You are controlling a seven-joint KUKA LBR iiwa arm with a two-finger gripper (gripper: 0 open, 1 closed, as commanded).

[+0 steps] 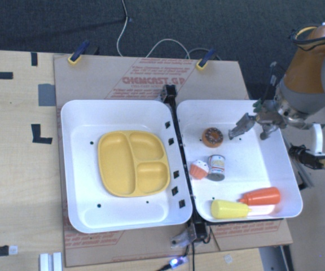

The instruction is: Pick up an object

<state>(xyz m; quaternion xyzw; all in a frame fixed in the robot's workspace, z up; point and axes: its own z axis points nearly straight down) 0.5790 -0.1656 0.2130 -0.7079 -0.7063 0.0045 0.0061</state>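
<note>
We see the gripper [255,126] open and empty, right of the doughnut [212,136]; a misaligned descent could knock it aside.

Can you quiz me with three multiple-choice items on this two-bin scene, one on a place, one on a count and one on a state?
1. Where does the yellow divided plate lie?
A. in the left bin
B. in the right bin
C. on the cardboard

2. How many compartments does the plate have?
A. two
B. three
C. five

3. How does the end effector stand?
A. shut on the doughnut
B. over the right bin, holding nothing
C. resting on the plate

Answers: 1 A, it lies in the middle of the left bin. 2 B, ridges divide it into three. 3 B, it hangs right of the doughnut with nothing between its fingers.
</note>
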